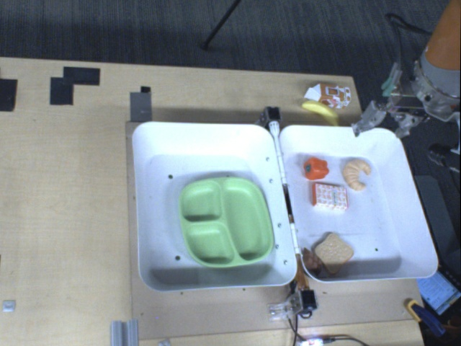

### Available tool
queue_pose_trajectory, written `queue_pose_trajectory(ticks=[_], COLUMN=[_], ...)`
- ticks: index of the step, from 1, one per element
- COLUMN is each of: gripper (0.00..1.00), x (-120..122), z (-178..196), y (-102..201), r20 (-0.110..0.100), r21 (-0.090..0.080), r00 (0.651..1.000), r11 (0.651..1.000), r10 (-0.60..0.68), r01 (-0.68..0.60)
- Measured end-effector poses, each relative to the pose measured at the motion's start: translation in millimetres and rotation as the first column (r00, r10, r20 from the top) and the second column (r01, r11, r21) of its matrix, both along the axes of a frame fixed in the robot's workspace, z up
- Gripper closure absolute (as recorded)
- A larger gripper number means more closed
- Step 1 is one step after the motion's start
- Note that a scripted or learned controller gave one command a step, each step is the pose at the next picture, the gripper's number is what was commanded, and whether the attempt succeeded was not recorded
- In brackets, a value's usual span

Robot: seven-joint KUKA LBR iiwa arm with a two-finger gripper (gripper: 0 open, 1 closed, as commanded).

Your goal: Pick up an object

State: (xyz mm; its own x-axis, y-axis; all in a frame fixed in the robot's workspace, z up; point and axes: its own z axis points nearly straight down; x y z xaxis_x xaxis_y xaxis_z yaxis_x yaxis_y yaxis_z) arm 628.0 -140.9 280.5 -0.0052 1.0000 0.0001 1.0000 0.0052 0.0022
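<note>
The right bin point(403, 193) holds a red pepper point(315, 167), a tan croissant point(356, 173), a red-and-white checked box point(330, 196) and a brown bread slice point(333, 250) near its front wall. My gripper point(380, 124) hangs over the bin's far right corner, above and to the right of the croissant. Its fingers are spread open with nothing between them.
The left bin point(155, 193) holds a green divided tray point(225, 220). A banana point(320, 109) and a small carton point(333, 94) lie on the bench behind the right bin. Cables and a clamp point(302, 303) sit at the front edge between the bins.
</note>
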Motion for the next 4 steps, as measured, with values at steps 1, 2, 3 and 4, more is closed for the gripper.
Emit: queue_pose_trajectory(ticks=[1,2,3,4], gripper=[0.0,1.0,0.0,1.0], x=[9,10,10,11], z=[-165,-155,-155,-144], y=[1,2,2,3], r20=[0.01,0.011,0.011,0.014], r21=[-0.003,-0.003,-0.002,-0.002], r00=[1.0,1.0,1.0,1.0], r11=[1.0,1.0,1.0,1.0], r10=[-0.004,-0.002,-0.002,0.0], r01=[0.004,0.002,0.002,0.001])
